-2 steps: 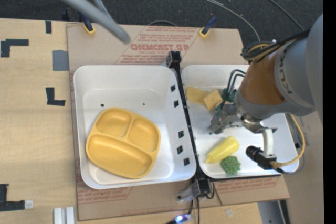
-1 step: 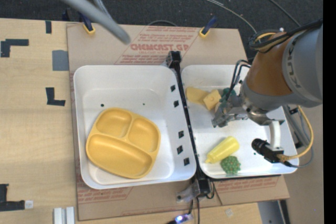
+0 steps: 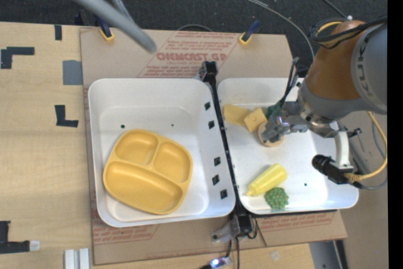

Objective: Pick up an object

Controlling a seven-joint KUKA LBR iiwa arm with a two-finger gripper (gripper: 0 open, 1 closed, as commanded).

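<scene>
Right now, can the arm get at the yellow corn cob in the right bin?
Probably yes. The corn cob lies in the open in the right bin, with only the green broccoli beside it, and the pincer is just above it in the same bin.

Red print reading "CHEMCAST" stands on the cardboard sheet (image 3: 189,53) behind the bins; its smaller lettering is illegible.

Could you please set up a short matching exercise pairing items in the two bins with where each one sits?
Things:
1. divided yellow plate
2. yellow corn cob
3. green broccoli piece
4. pale yellow wedge

Places:
A. right bin, by the divider
B. left bin
C. right bin, at the near edge
D. right bin, just above the broccoli

Pairs: 1-B, 2-D, 3-C, 4-A
</scene>
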